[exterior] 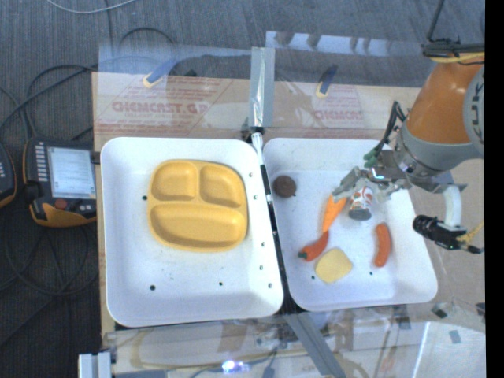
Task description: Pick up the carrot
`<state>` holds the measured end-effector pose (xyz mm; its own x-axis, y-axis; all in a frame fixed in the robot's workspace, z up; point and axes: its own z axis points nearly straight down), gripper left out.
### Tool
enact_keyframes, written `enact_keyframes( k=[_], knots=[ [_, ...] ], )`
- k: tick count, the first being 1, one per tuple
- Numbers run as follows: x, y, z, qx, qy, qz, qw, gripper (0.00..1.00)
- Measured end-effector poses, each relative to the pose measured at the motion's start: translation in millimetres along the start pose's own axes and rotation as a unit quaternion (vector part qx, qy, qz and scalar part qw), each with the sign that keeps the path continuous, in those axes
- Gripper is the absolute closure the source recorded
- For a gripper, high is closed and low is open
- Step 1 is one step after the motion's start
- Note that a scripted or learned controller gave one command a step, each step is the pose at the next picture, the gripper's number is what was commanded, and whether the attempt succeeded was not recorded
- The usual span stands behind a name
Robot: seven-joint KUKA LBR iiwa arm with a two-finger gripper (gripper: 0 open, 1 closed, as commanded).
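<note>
End effector (361,198) sits low in the upper middle of the right bin (409,290), reaching in from the right under the grey arm with its orange band (442,109). Finger state cannot be told: the tip is a cluttered blur of metal and red-white parts, and no gap or closure is readable. Carrot (328,225) lies on the bin floor just left of and below the end effector, long axis slanted; its upper, lighter orange end is right beside the tip, possibly touching, and its darker lower end points toward the bin's left wall. Nothing is seen between the fingers. Yellow wedge-shaped piece (334,265) rests just below the carrot's lower end. Orange-red sausage-shaped item (382,245) lies to the right, apart from the carrot. Small dark brown round item (284,186) sits near the right bin's upper left corner. Left bin (126,290) holds a yellow compartment tray (199,204), three sections, roughly centred. Handheld controller pendant (61,181) rests on the floor left of the worktop.
</note>
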<state>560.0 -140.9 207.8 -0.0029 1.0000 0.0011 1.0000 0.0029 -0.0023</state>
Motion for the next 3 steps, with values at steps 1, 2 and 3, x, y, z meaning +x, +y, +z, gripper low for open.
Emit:
enact_keyframes(
  k=[1,2,3],
  knots=[
    [8,46,116,-0.003,-0.002,-0.07,0.9976,0.0],
    [8,47,106,-0.004,0.0,-0.069,0.9976,1.0],
    [81,46,11,-0.001,0.0,-0.126,0.9921,1.0]
  ],
)
